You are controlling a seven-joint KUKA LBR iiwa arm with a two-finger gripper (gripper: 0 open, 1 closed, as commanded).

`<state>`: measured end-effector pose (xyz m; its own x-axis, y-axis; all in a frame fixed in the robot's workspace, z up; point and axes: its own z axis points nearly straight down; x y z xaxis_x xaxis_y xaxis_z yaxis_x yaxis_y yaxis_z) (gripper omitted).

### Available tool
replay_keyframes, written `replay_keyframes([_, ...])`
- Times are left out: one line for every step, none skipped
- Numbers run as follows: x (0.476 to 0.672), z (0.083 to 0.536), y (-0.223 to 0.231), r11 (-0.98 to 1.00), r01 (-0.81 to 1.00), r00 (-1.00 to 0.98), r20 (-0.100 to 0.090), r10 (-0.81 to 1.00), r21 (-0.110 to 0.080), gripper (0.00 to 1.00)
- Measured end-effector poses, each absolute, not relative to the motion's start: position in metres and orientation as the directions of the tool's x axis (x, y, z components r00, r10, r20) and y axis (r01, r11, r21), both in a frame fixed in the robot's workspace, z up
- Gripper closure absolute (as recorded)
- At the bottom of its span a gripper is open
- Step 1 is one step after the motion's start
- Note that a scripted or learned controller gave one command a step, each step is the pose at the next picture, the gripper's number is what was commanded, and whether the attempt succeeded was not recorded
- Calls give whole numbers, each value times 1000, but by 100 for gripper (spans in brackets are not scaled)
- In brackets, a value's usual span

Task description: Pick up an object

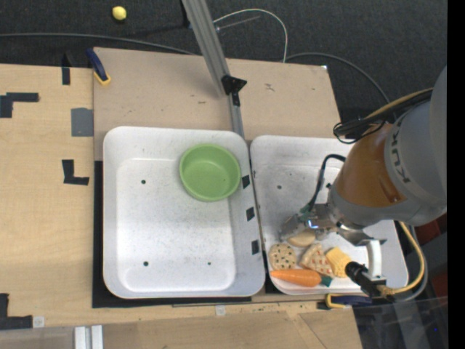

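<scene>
Step in hand: the reach-down — the gripper (309,222) hangs low over the right bin (290,166), just above the cluster of play food at the bin's near end; nothing looks lifted yet.
Arm: grey with an orange band (367,173), entering from the right and covering much of the right bin's far-right part.
Jaws: cannot tell whether they are open or closed — the wrist hides them from above, and no item can be seen held.
Candidate objects: a pale rounded piece (301,238) lies right under the tool, touching or nearly so; just nearer the camera lie a round cracker (282,256), a triangular cracker (317,259), a yellow cheese-like wedge (338,259) and an orange carrot (296,276) along the near wall.
Left bin (131,195): holds a green bowl (210,171) at its far right corner, well apart from the arm.
Next move calls for: settling squarely on one piece — likely the pale one — closing, then lifting straight up; the items are packed close, so a neighbour may get nudged or pinched along.
Risk: flat crackers offer little to grip.
</scene>
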<state>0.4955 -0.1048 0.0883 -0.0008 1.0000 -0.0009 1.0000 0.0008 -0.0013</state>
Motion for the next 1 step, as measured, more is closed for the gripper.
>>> replay_keyframes([495,99,-104,2,1000,-2,2,1000,-4,100])
